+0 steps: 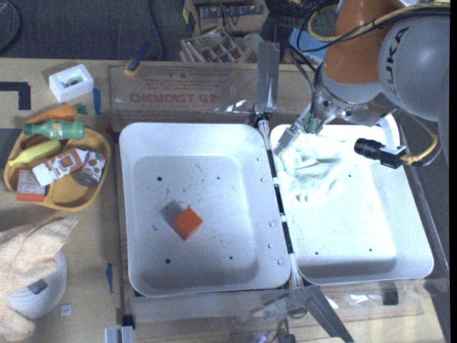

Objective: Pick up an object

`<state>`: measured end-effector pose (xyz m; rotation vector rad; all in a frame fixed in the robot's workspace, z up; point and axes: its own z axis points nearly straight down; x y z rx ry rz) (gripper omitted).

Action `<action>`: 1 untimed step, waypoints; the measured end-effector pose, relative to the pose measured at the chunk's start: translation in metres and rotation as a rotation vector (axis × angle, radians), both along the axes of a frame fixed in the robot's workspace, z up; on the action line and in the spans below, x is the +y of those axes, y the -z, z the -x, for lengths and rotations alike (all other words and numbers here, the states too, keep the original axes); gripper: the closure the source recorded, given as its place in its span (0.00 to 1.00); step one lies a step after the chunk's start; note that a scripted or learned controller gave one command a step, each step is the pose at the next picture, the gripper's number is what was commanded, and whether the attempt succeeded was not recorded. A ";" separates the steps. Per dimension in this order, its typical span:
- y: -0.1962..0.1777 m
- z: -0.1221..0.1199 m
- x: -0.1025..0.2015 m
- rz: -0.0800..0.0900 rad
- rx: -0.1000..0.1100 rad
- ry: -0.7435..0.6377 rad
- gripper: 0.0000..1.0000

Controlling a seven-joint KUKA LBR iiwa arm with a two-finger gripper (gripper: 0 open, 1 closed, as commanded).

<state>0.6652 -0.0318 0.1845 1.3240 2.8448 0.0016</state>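
An orange block point(188, 223) with a grey patch on its upper-left side lies in the left bin point(143, 156), left of the bin's middle. A pale crumpled cloth or plastic sheet point(314, 171) lies in the upper-left part of the right bin point(385, 249). My gripper point(291, 136) hangs over the right bin's far-left corner, at the upper edge of that crumpled sheet and close to the divider between the bins. Whether it touches the sheet is unclear. The orange block is far to its lower left.
The arm's grey and orange wrist point(364, 41) looms over the right bin's back edge, with a black cable plug point(375, 150) beside it. Left of the bins stand a yellow bowl of toy groceries point(57, 166), a small white box point(71, 82) and a beige cloth point(32, 263).
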 end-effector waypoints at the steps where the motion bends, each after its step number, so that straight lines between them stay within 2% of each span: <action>1: 0.001 0.036 -0.058 -0.001 0.006 0.225 0.00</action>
